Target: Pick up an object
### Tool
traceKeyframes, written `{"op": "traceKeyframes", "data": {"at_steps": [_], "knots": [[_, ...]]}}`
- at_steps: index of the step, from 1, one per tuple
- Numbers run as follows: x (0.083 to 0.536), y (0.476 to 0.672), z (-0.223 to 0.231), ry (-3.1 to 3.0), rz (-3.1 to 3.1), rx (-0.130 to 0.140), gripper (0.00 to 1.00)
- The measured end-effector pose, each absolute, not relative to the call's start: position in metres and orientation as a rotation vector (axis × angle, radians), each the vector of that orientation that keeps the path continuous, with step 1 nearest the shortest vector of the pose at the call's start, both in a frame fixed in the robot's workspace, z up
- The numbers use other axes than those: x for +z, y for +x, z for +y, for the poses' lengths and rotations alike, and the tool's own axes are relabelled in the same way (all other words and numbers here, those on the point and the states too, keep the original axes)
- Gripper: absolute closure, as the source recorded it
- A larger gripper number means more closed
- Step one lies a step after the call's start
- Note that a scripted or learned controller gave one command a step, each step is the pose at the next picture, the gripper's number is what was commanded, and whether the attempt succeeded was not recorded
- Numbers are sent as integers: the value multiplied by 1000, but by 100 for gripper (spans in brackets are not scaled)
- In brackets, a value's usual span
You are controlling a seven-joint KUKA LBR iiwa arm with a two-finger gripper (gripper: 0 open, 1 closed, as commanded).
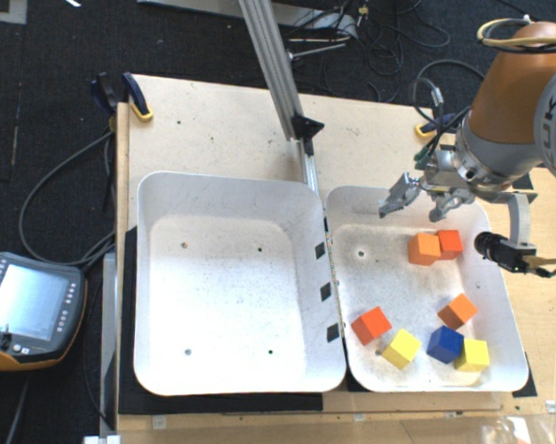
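I see the tabletop (218, 128), a pale, speckled board, with two shallow white bins resting on it side by side. Taking the left bin (154, 256) as my landmark: the right bin (354, 212) sits touching its right edge, their rims meeting along a seam marked with small black squares. A dark mat (220, 399) shows under the left bin's near edge. Behind the left bin, at the tabletop's far left corner, a yellow-tipped clamp (135, 100) grips the board. A slanted metal pole (278, 76) meets the tabletop just behind the left bin's far right corner.
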State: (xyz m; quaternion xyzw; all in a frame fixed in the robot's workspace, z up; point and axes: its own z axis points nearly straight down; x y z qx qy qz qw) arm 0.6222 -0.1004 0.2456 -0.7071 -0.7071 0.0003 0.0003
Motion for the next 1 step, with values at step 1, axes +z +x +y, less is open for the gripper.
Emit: {"op": "traceKeyframes", "data": {"at_steps": [1], "knots": [[193,610,-199,-2230,-2212,9,0]]}}
